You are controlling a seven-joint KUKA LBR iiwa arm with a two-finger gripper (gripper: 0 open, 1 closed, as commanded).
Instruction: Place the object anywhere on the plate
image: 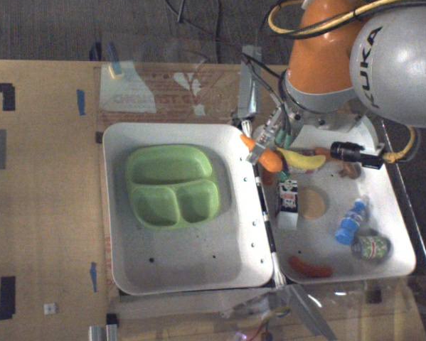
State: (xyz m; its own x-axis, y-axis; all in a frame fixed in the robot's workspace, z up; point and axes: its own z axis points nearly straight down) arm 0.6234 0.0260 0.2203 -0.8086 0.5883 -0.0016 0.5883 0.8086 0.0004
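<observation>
Gripper (264, 148) pinching carrot (267, 158) at frame centre-right, over bin divider; grip looks shallow, could slip off before reaching plate (173, 185) at centre-left.

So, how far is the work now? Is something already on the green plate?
Nothing looks placed yet: the green plate in the left bin shows bare compartments. In hand: the gripper is at the inner edge of the right bin, with an orange carrot at its tip; whether it is gripped is unclear. Left: carrying an object over and setting it on the plate.
</observation>
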